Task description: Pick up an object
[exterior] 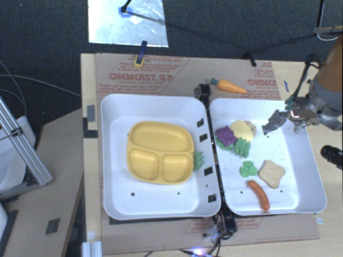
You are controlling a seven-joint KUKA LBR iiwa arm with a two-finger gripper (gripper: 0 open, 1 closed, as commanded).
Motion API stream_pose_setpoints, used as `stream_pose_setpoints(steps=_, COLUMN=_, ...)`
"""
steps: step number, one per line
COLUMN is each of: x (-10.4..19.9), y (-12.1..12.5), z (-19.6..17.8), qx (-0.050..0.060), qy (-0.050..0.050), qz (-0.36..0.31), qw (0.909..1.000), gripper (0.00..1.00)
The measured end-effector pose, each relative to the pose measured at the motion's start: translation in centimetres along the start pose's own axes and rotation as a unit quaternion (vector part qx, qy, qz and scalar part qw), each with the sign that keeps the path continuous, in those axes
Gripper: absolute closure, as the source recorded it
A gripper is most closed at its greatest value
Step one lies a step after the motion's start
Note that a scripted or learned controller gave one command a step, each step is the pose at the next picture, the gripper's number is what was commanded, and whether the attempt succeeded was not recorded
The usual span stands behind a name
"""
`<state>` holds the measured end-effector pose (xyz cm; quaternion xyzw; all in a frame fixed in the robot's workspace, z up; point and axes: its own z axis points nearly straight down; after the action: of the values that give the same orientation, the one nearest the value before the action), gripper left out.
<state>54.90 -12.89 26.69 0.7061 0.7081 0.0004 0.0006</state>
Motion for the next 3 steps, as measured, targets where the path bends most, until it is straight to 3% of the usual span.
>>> stream_pose_setpoints(steps=1, x=4.8, y=1.6, z=-19.2, qx=-0.011, qy=-0.001, qz=-0.003, qw=0.9999, gripper=0.00)
stream_pose_setpoints(steps=2, x=9.3, y=8.9, z=-27.4, qx=-0.007, qy=0.000, qz=-0.004, qw=1.0000, gripper=0.00)
stream_pose_setpoints(steps=3, x=9.0, y=8.7, z=-28.1, qx=-0.003, qy=-0.001, qz=-0.003, qw=1.0000, gripper=1.00)
